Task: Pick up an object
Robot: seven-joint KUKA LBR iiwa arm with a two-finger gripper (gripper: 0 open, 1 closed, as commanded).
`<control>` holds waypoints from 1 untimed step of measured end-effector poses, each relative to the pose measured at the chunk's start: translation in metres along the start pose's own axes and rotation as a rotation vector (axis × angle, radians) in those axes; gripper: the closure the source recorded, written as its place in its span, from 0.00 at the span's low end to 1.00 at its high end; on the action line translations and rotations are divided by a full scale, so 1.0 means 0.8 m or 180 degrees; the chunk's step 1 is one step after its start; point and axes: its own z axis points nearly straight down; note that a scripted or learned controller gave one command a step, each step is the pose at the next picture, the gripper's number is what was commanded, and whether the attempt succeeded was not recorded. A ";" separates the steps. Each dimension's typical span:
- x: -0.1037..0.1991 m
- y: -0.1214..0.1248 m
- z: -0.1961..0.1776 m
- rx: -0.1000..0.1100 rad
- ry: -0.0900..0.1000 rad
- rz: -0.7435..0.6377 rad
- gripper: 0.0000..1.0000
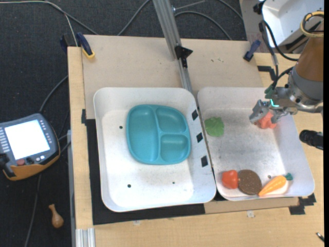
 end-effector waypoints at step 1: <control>0.000 0.001 -0.002 -0.0009 -0.0002 -0.0002 0.00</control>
